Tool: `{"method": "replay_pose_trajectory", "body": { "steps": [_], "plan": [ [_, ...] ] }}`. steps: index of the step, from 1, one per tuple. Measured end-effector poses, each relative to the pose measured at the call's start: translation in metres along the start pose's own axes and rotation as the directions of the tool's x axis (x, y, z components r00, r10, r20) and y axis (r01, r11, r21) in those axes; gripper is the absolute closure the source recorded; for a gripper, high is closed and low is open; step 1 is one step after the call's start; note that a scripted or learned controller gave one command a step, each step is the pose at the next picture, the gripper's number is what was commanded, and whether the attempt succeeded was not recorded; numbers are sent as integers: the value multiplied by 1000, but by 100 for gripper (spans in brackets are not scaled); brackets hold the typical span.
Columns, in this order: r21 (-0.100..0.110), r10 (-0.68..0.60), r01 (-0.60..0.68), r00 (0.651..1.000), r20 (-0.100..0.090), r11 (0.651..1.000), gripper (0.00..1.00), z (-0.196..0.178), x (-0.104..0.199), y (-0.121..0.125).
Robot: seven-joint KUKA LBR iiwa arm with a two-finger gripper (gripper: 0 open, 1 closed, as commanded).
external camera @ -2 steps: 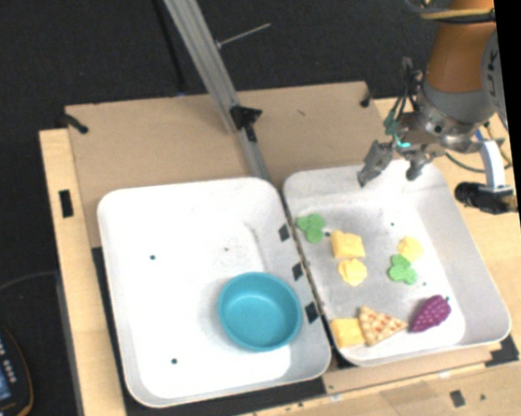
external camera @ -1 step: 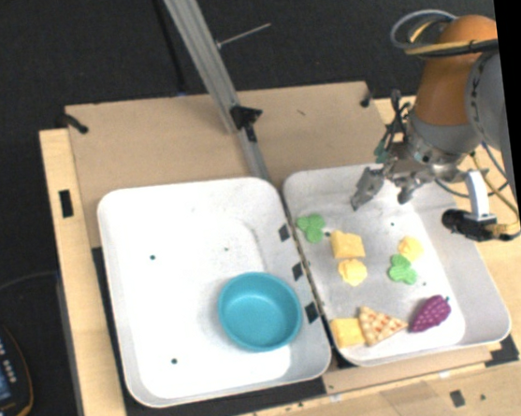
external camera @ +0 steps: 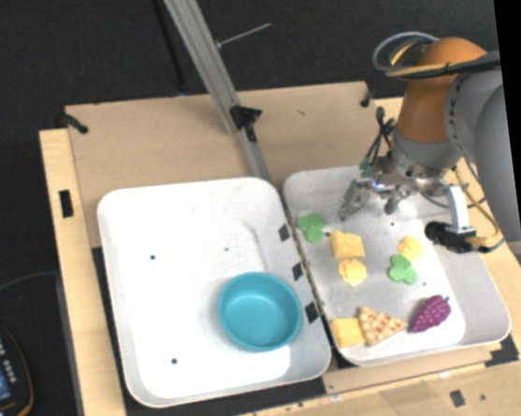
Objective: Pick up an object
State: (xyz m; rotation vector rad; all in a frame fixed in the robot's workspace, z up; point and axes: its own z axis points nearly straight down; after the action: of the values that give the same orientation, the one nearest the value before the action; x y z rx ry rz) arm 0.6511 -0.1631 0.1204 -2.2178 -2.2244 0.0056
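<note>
Lower right of frame, right white bin (external camera: 485,311): purple plastic grape bunch (external camera: 430,312), checkered pizza-slice toy (external camera: 380,325), yellow cheese block (external camera: 347,332). Mid-bin: yellow pieces (external camera: 347,244), green clover-shaped toy (external camera: 402,271). Probably light, rigid, slick; pinch the flat sides. Lower centre: teal bowl (external camera: 257,310) in left bin (external camera: 140,226). Upper right: gripper (external camera: 374,194), fingers spread wide, nothing between them.
</note>
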Motion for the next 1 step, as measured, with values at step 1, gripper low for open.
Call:
{"method": "replay_pose_trajectory", "body": {
  "steps": [1],
  "plan": [
    [-2,2,-2,1000,1,1000,0,20,-1,0]
  ]
}}
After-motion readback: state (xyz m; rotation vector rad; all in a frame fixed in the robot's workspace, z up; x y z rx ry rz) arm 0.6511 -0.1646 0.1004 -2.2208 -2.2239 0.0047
